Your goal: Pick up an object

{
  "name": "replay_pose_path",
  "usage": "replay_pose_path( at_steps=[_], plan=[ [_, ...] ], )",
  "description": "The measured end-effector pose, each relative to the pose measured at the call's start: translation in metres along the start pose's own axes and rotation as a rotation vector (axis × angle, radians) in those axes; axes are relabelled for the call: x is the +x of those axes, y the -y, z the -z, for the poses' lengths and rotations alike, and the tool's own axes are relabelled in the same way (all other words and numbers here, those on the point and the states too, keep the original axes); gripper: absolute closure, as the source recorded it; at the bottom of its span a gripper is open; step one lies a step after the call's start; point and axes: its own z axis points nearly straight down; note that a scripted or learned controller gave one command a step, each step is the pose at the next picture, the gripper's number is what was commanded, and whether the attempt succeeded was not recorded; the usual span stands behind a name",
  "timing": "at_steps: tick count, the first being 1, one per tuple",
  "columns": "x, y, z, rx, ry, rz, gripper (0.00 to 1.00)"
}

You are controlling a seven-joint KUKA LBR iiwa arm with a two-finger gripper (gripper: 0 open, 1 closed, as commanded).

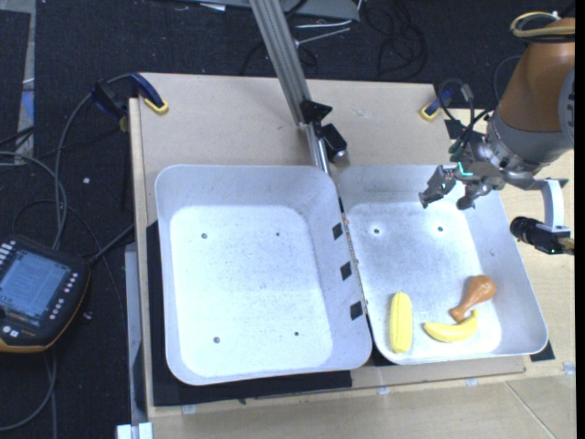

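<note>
Nearest the camera, in the right bin [512, 245], lie three things close together — a corn cob [399, 322], a banana [450, 331] and a drumstick [473, 295]. Farther back, the hand [450, 193] hovers over that bin's far edge — fingers spread, pinching nothing.

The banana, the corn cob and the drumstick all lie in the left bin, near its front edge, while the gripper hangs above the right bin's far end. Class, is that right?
Not quite: the bin is wrong. The camera view shows the banana, the corn cob and the drumstick in the right bin, near its front edge. The gripper does hang above that bin's far end.
</note>
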Motion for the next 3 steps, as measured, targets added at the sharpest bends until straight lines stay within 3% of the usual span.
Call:
replay_pose_path(
  at_steps=[1,3],
  plan=[
    [0.0,0.0,0.0,0.0,0.0,0.0,0.0],
    [0.0,0.002,-0.125,0.006,-0.001,0.0,0.0]
  ],
)
